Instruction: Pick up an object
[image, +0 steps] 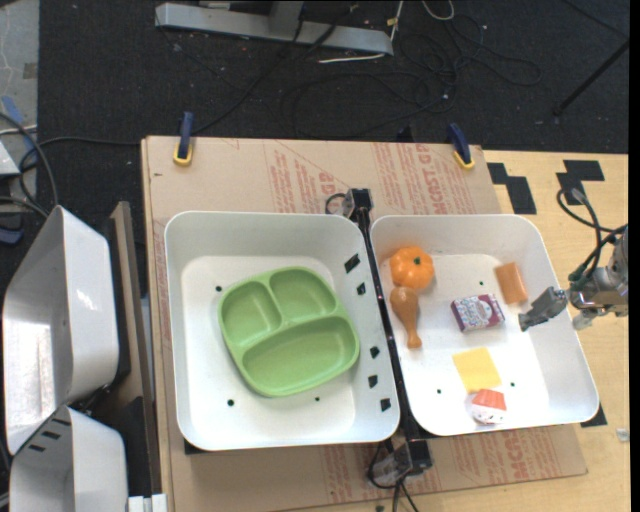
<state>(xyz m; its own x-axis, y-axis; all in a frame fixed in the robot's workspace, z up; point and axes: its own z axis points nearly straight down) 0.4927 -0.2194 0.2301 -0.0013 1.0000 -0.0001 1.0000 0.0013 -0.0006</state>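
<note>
The right bin holds several small objects: an orange pumpkin-like toy, a tan drumstick, a purple carton, an orange block, a yellow square and a small red-and-white item. My gripper reaches in over the bin's right rim, low and just right of the purple carton, below the orange block. It touches none of the objects and nothing is visibly held.
The left bin holds a green divided plate. A black divider with clips runs between the bins. White containers stand off the bench at far left. Cables hang at the right.
</note>
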